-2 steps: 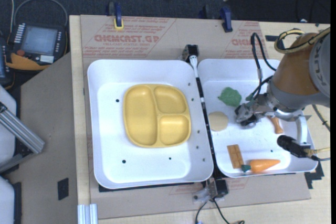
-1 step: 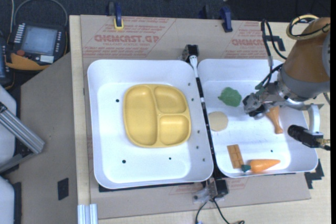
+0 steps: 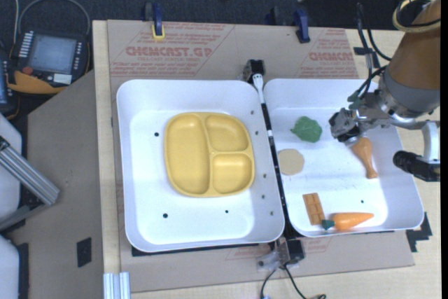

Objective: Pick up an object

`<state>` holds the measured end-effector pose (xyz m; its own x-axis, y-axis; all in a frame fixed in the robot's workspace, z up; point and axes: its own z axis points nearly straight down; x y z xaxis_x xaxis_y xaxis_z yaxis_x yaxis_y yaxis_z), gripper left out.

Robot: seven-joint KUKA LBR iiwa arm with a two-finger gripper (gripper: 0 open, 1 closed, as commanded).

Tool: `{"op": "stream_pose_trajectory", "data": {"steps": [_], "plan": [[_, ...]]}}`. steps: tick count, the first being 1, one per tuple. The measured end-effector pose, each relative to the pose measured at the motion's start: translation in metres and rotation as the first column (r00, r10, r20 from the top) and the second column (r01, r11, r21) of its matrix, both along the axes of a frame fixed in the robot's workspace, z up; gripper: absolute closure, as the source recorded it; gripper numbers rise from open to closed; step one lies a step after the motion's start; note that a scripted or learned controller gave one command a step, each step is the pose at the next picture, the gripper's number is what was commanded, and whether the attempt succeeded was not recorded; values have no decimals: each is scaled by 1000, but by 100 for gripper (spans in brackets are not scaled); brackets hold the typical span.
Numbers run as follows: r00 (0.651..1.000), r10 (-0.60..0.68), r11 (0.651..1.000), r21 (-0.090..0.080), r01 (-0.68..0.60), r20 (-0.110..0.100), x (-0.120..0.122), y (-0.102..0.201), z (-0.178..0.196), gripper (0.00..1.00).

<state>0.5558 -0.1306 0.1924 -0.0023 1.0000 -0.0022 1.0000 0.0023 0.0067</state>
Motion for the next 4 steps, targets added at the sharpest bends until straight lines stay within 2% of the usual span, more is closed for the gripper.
{"op": "stream_pose_trajectory", "data": {"steps": [1, 2, 4], "plan": [[1000, -1, 1000, 0, 1, -1, 1, 0, 38, 100], [1000, 3, 1000, 4, -3, -8, 5, 46, 35, 100], [1000, 5, 1000, 4, -5, -10, -8, 168, 25, 100]]}}
